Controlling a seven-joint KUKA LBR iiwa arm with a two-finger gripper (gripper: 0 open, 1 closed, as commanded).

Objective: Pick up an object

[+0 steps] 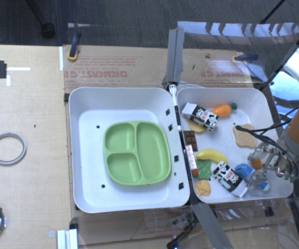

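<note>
Camera view, gripper [263, 171] beside blue object [243, 169]

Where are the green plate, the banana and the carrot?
Green plate [138, 153]: camera view, on the ridge between its compartments.
Banana [212, 155]: camera view, middle of its yellow curve.
Carrot [222, 109]: camera view, middle of its orange body.

Two shallow white bins sit side by side: the left bin [82, 154] and the right bin [258, 100]. The left one holds a single green divided plate [137, 153] with three compartments. The right one holds two black-and-white cow-patterned cartons [203, 116] [228, 177], one carrot [222, 110], one banana [212, 155], one green piece [203, 168], one blue object [243, 170] and two tan pieces [244, 136] [202, 188]. One roll of tape [6, 148] lies on the bench.
</note>
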